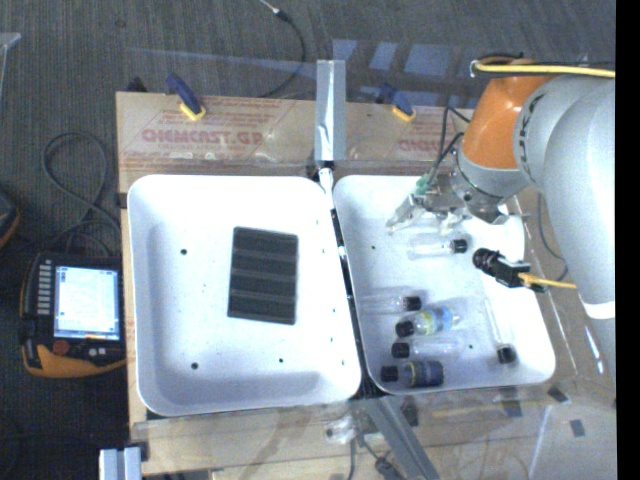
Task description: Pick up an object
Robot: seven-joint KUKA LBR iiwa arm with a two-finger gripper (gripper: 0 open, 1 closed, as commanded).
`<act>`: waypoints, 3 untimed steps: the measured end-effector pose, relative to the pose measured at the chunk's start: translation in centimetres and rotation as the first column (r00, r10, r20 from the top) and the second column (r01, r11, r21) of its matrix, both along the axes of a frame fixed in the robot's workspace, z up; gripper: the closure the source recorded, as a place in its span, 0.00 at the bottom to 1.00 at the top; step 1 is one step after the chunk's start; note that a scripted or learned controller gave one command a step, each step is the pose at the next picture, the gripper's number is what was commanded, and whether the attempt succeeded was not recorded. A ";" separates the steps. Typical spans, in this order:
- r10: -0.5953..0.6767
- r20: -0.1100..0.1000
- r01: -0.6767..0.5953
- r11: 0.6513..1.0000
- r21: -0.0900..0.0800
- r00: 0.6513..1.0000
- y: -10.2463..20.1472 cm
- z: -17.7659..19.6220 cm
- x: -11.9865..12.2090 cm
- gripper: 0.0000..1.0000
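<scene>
Bottles (425, 320): clear ones with dark caps, clustered in the lower half of the right bin (372, 268), right of centre frame. Another clear bottle (437, 247) lies higher up, just below the pincer (425, 208). Pincer sits in that bin's upper part, on the grey arm (560, 158) with the orange band coming from the right; can't tell its state or if it grips anything. Left bin (160, 298) holds a flat black ridged block (264, 275) mid-bin. Handheld screen unit (72, 313) at far left, off the table.

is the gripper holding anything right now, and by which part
Cannot be told. The gripper is low over the upper part of the right bin, just above a clear bottle lying there, but the view does not settle whether anything is gripped.
</scene>
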State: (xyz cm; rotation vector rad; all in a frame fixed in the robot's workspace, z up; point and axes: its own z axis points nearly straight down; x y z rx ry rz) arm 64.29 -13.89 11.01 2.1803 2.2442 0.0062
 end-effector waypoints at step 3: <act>0.043 0.003 -0.043 0.999 0.000 0.999 2.8 -0.9 -1.4 0.00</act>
